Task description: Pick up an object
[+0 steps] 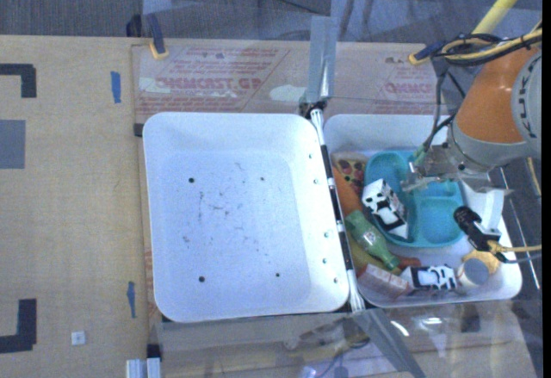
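Observation:
The right bin [508, 286] holds a pile of objects. A teal plastic dish [430, 226] lies in its middle. A black-and-white toy animal [383, 206] rests on the dish's left rim. Below them lie a green bottle [372, 244] and a small black-and-white toy car [433, 278]. An orange patterned item [348, 178] sits against the bin's left wall. My gripper [420, 180] hangs over the upper part of the teal dish, just right of the toy animal. The view does not show anything between its fingers.
The left bin [172, 144] stands beside the right one, with a metal divider [331, 195] between them. A tan ring like a tape roll [476, 269] sits in the right bin's lower right corner. A flat pinkish packet [385, 280] lies by the toy car.

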You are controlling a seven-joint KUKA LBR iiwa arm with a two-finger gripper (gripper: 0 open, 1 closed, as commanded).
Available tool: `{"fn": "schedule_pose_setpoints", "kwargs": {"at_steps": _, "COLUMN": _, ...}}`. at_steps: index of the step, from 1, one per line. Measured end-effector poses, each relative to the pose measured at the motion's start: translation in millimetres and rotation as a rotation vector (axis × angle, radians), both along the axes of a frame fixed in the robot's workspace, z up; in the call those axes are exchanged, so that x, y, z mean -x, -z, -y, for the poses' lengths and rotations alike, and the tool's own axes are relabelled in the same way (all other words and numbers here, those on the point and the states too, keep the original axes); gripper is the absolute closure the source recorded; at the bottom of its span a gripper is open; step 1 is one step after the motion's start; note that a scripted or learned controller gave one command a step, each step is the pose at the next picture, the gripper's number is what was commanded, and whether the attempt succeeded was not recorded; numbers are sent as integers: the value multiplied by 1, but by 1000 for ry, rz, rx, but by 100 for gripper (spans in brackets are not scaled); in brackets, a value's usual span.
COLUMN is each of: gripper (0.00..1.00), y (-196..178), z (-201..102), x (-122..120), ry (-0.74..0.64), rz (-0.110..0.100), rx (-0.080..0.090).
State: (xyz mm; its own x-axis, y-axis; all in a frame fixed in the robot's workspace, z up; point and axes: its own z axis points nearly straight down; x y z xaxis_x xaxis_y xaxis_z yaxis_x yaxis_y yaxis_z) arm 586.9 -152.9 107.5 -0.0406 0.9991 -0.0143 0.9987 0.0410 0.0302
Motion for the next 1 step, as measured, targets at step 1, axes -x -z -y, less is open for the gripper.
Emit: {"fn": "schedule_pose_setpoints", "kwargs": {"at_steps": 1, "gripper": 0, "y": 2, "z": 0, "x": 1, "ry": 0, "rz": -4, "rx": -1}}
